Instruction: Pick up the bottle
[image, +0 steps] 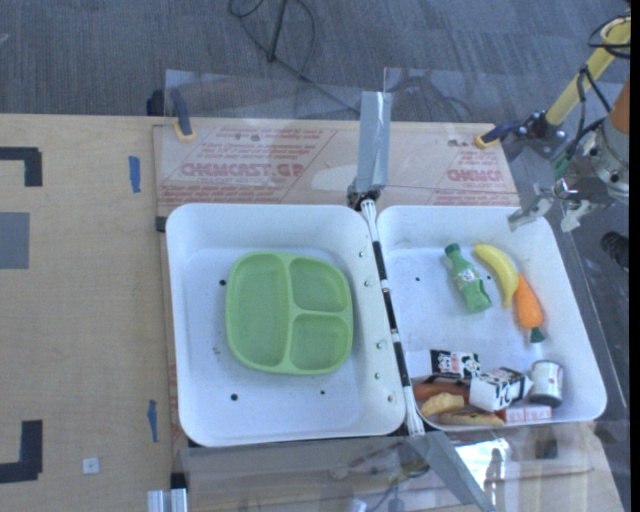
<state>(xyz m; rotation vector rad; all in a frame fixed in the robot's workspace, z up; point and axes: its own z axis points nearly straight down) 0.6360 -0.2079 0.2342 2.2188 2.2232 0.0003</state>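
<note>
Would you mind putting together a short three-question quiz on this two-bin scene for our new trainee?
1. True or false: the green bottle lies in the same bin as the green divided plate.
2. Which thing lies right beside the bottle, on the side towards the arm?
A. banana
B. small can
C. milk carton
3. Fill in: the orange thing just past the banana, near the right bin's wall, is a ____.

Key:
1. False; the bottle lies in the right bin, the plate in the left bin.
2. A
3. carrot
</note>
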